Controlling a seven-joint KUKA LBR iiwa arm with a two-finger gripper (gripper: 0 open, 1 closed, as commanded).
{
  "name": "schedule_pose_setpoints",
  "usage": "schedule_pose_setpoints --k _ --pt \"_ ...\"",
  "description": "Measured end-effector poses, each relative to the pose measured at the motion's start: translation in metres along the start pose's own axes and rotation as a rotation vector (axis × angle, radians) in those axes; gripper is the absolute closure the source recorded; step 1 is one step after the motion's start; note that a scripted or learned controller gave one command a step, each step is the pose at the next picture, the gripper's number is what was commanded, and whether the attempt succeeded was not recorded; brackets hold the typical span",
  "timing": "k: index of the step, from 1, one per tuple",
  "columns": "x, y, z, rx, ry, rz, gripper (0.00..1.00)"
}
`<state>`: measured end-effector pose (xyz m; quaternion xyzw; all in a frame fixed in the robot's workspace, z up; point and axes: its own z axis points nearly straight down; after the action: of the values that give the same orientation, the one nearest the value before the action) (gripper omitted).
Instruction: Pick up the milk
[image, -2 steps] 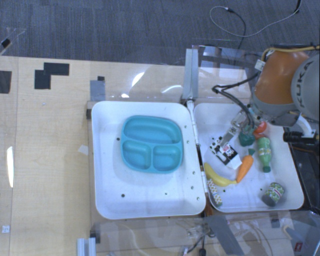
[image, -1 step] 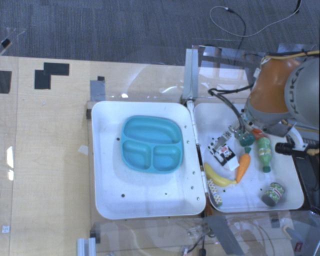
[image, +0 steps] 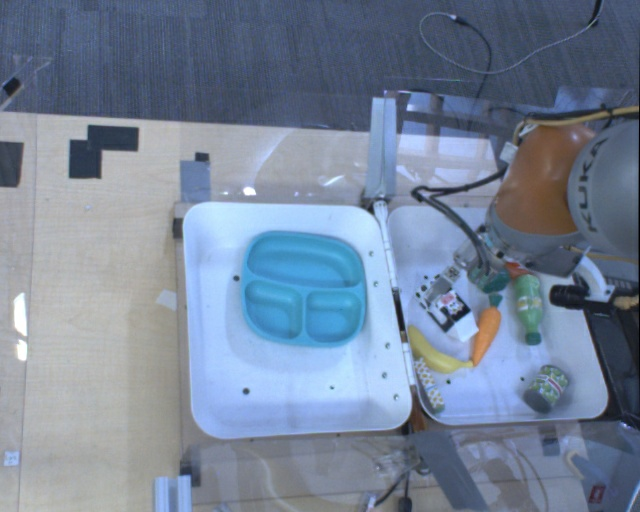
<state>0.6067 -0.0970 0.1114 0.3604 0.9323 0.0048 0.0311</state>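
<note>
Can (image: 546, 387) blurred, end effector (image: 478, 268) tips unclear, milk (image: 448, 305) beside.

On the table (image: 100, 330) two bins sit side by side: the left bin (image: 215, 300) holds a tray (image: 303, 288) near its middle, and the right bin (image: 590, 390) holds everything else. My end effector (image: 478, 268) hangs over the right bin's middle, with the milk (image: 447, 304) just to its left and nearer the camera, the carrot (image: 485, 335) touching the milk's right side, and the banana (image: 438, 352) in front of both by the bin's left wall. The bottle (image: 528, 308) lies right of the carrot, and the can (image: 547, 387) sits apart in the bin's near right corner.
</note>
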Motion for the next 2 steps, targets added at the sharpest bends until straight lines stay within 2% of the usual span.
schedule_pose_setpoints --k 1,2 --pt "0.004 -0.023 -0.038 0.023 0.054 -0.190 0.00" --pt "0.018 -0.013 -0.008 0.012 0.043 -0.329 0.00"
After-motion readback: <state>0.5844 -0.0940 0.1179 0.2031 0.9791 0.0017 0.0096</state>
